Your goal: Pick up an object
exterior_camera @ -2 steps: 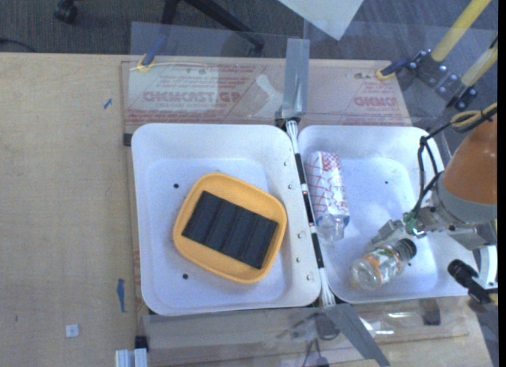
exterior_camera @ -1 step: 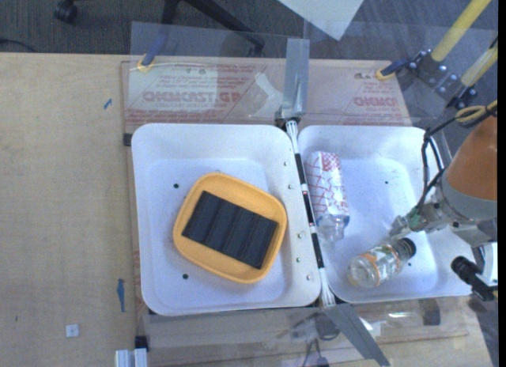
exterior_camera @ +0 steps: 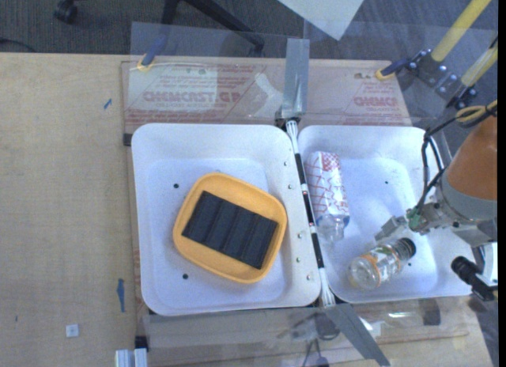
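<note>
In the right bin (exterior_camera: pixel 371 148), a clear plastic bottle with a red-and-white label (exterior_camera: pixel 328 190) lies along the left wall. A smaller clear bottle with a dark cap (exterior_camera: pixel 378 264) lies on its side near the front. My gripper (exterior_camera: pixel 399 227) reaches in from the right and hangs just above the capped end of the small bottle. The arm's orange band (exterior_camera: pixel 478 160) stands over the bin's right wall. In the left bin (exterior_camera: pixel 150 152) a yellow tray holding a ribbed black block (exterior_camera: pixel 231 228) lies tilted in the middle.
A thin divider (exterior_camera: pixel 304 215) separates the two bins. Clear acrylic plates (exterior_camera: pixel 205 92) lie behind the bins, and a metal bracket (exterior_camera: pixel 294 81) stands at the back middle. Yellow-handled tools (exterior_camera: pixel 466 17) sit at the back right. Bare wooden bench (exterior_camera: pixel 55 199) stretches to the left.
</note>
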`<state>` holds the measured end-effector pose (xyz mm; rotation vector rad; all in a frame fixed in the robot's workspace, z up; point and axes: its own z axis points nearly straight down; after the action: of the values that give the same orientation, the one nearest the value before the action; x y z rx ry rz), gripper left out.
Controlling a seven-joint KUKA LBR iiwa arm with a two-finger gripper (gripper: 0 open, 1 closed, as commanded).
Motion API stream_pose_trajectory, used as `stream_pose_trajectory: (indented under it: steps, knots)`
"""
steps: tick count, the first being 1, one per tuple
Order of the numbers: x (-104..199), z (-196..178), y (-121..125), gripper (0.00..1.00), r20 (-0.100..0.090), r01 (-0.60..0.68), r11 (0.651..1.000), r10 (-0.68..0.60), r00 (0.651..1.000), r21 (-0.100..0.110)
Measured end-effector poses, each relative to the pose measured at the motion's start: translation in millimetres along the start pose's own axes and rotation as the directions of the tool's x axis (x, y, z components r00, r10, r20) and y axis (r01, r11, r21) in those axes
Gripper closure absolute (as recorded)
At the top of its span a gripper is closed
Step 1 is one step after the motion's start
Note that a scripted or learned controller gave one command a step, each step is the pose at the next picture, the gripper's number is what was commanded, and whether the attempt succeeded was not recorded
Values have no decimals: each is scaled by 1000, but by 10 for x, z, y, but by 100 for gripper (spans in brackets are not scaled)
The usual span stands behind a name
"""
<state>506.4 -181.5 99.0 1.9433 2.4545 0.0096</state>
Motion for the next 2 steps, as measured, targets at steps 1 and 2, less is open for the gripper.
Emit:
stream_pose_trajectory:
  steps: [1,2]
  knots:
    - [-16,-657,121,0,-3,23,1000,-23,1000,10]
    - [422,102,-149,0,-2,76,997,-76,997,3]
